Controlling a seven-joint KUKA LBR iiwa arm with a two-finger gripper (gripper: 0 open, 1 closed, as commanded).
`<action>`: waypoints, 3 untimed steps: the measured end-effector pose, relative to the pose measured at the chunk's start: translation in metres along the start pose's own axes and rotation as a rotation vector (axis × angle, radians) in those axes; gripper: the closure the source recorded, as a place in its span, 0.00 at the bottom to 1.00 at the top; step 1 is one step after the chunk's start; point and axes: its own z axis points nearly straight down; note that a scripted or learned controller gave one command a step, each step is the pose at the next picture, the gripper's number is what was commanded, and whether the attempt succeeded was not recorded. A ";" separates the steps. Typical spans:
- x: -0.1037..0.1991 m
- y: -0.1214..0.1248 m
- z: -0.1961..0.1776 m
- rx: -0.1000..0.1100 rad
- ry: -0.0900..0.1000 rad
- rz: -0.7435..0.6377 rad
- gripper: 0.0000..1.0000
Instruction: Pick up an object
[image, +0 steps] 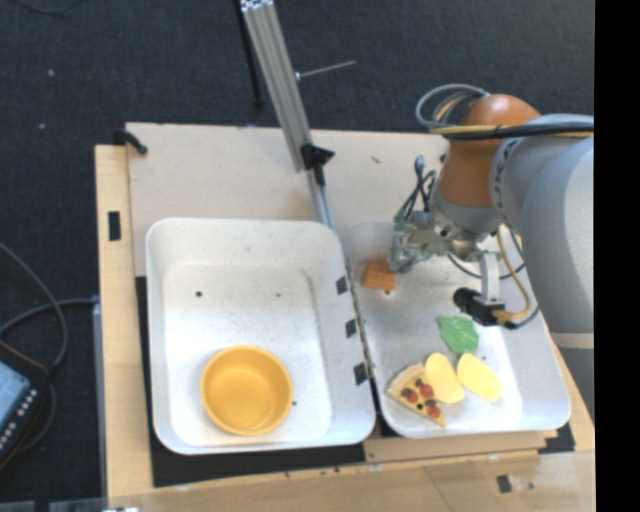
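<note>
Robot hand (402, 252) hovers by an orange-brown block (378, 277) at the right bin's (535, 400) upper-left corner.
Whether it is clenched or released cannot be told; so near the wall, a descent could nudge the block aside.

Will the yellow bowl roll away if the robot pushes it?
Probably not. The yellow bowl sits upright on its base in the left bin, so it would likely slide. It looks like light plastic, so a push against its rim might tip it.
</note>
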 end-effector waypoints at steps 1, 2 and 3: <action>-0.006 -0.001 -0.064 0.010 0.002 -0.001 1.00; -0.007 0.001 -0.114 0.012 0.002 -0.006 1.00; 0.049 -0.023 -0.114 0.018 0.004 -0.010 1.00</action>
